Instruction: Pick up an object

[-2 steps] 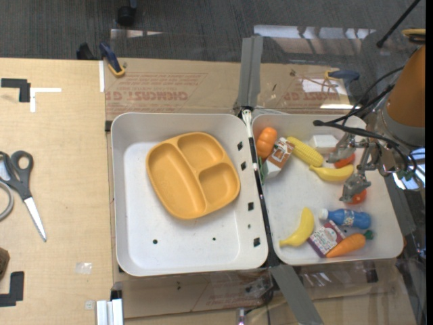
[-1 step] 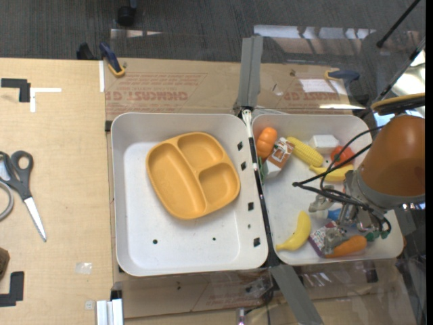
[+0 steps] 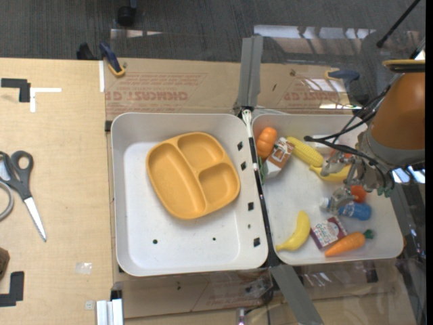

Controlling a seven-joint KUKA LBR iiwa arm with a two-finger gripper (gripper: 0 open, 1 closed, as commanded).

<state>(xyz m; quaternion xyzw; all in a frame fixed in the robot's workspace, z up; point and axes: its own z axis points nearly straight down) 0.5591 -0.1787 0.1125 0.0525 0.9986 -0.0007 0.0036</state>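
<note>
The right bin (image 3: 284, 124) holds several toy foods. There is an orange fruit (image 3: 266, 139), a small packet (image 3: 279, 154), a corn cob (image 3: 304, 152) and a yellow piece (image 3: 333, 174). A banana (image 3: 295, 231), a purple packet (image 3: 326, 232), a carrot (image 3: 346, 242), a blue item (image 3: 356, 211) and a small red item (image 3: 358, 193) lie there too. My gripper (image 3: 350, 180) hangs low over the right side of this bin, just above the red and blue items and beside the yellow piece. Cables and its own body hide its tip.
The left bin (image 3: 128, 202) carries a yellow-orange divided plate (image 3: 193, 173). Scissors (image 3: 26, 188) lie on the wooden bench at the far left. A grey divider (image 3: 249, 80) runs between the bins at the back. The arm's orange band (image 3: 406, 110) fills the upper right.
</note>
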